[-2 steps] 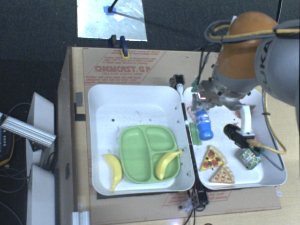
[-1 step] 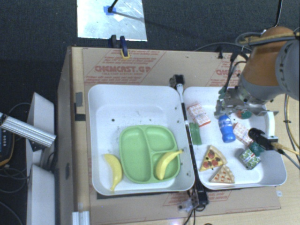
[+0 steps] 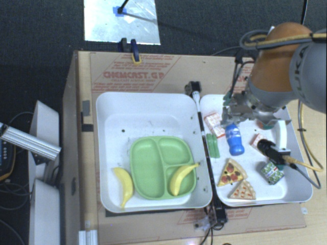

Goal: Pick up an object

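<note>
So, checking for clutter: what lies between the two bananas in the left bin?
The camera view shows the green divided plate between the banana beside it and the banana lying on its right compartment.

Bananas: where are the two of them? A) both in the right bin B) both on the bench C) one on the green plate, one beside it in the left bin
C: one banana lies on the green plate, the other banana beside it on the left bin floor.
</note>
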